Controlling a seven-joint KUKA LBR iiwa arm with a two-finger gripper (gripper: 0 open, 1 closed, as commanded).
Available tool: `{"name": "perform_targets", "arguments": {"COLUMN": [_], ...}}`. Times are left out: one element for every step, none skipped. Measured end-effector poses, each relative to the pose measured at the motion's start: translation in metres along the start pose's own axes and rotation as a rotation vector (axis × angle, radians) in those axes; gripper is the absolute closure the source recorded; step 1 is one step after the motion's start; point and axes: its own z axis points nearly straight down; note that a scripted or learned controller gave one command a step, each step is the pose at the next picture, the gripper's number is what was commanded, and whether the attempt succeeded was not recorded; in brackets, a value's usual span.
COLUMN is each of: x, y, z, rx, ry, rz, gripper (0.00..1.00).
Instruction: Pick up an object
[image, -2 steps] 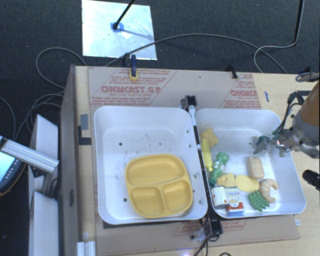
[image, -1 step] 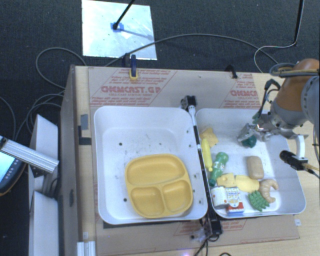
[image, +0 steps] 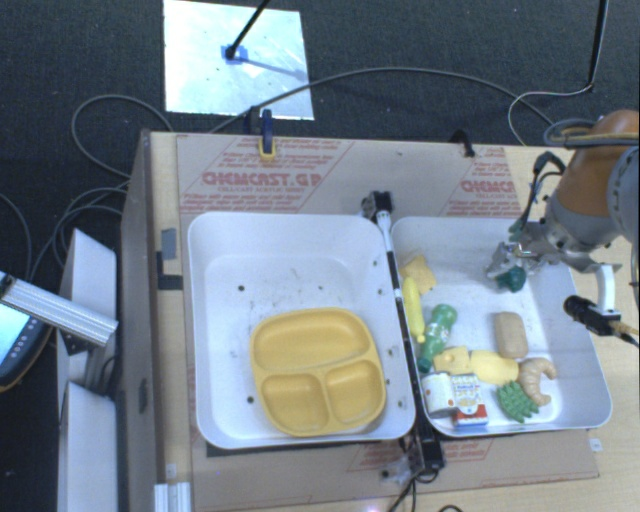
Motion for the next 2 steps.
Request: {"name": "perform_targets", "arguments": {"x": [0.053,0.113], "y": [-0.058,-0.077], "z": [-0.115,-0.145], "rx": [0.0,0.003], "ry": [0.0,0.002], "rz": [0.002,0.002], "gripper": [1.0,1.0]}}
